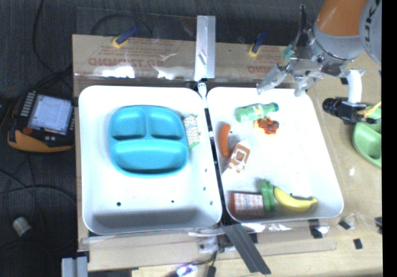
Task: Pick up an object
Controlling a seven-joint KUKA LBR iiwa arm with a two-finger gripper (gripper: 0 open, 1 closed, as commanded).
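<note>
From the camera above, the arm reaches in at the upper right, and its claw (284, 83) hangs over the far rim of the right bin (322, 145), above the bin's back corner. The step in hand looks like the approach to a pick, with nothing chosen for certain yet.

The nearest candidate is the green bottle (256, 111) lying on its side just below the claw, with a small red-and-orange toy (267, 124) touching or nearly touching its lower right end. To do this well, I would bring the claw down over the bottle's middle with the fingers set across its short width, away from the toy, so the pads close on the bottle alone. A descent too near the bin wall risks a finger catching the rim.

Farther down the same bin lie a carrot (223, 137), a small orange-and-white box (238, 155), a can (247, 203) and a banana (294, 200), the last two crowded together and harder to single out. The left bin (99, 207) carries a blue divided plate (149, 139).

The claw's two fingers stand spread apart, moderately wide, holding nothing and touching nothing that I can make out.
</note>
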